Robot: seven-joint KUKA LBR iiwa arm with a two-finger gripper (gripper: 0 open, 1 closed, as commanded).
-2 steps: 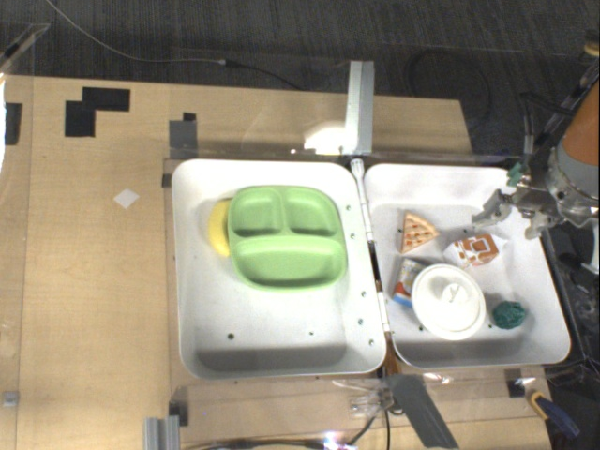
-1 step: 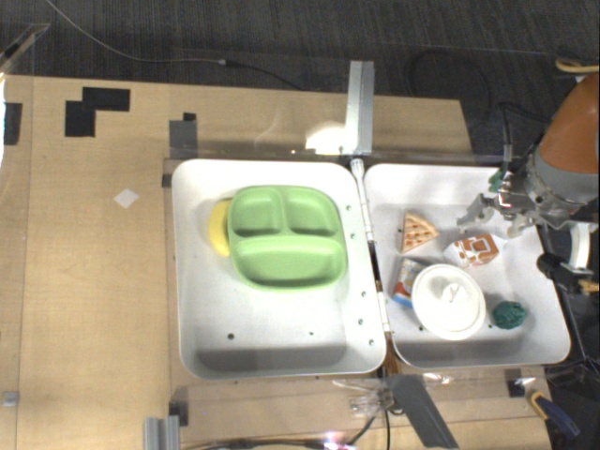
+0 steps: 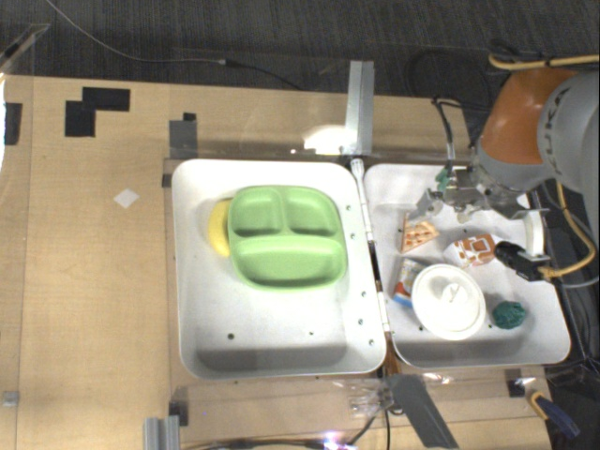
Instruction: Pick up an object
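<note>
Here the grey arm, orange-banded, reaches in over the right bin, its pincer low near the bin's far wall; whether it is wide or narrow cannot be told. Just below it lie an orange patterned packet and a small patterned object, then a white round lid and a green ball. Well to its left, the other bin bears a green divided tray over a yellow object, on a tan bench.
</note>
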